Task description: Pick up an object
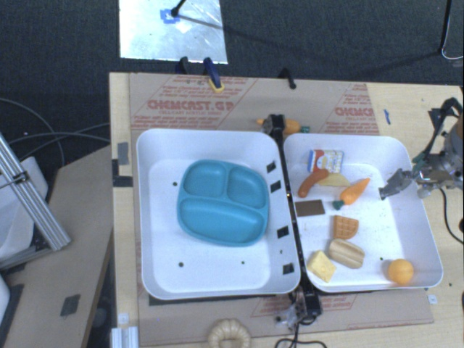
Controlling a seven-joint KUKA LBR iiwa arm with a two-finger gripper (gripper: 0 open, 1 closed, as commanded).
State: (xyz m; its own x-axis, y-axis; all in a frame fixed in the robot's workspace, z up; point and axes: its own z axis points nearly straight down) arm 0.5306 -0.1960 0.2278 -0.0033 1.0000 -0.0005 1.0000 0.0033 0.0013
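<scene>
**Tool sitting at the bin's edge, nothing grabbed yet**

So the candidates are all lying in the right-hand bin (395, 151). The nearest to the arm is the little orange carrot (354, 191), at about 9 o'clock from the tool (394, 183) and just beside it, not touching. Further along at 9 o'clock a red sausage (312, 182) is lying next to a pale yellow wedge (335, 180), with a small white carton (325, 159) right above them, towards 10 o'clock. A flat brown square (309, 208) is lying close to the divider. Heading down towards 7 o'clock from the tool there's a waffle piece (345, 227), then a bread roll (346, 253) and a yellow cheese block (322, 266). An orange fruit (399, 270) is sitting at 6 o'clock, near the bin's lower corner, well apart from the rest.

The tool itself is poking in over the right rim of that bin, and I honestly cannot tell whether it's apart or together; it's just a dark grey blur at this angle. Nothing is visible in it, though.

My read: we're looking at the approach step, with the pick not yet done. I'm guessing the carrot is the target since it's closest. The next move is probably calling for a short reach towards 9 o'clock and a drop straight down over it, lined up across the narrow body.

The left bin (156, 194) is holding a blue divided plate (222, 201), and both bins are resting on the cardboard-covered worktop (181, 104).
</scene>
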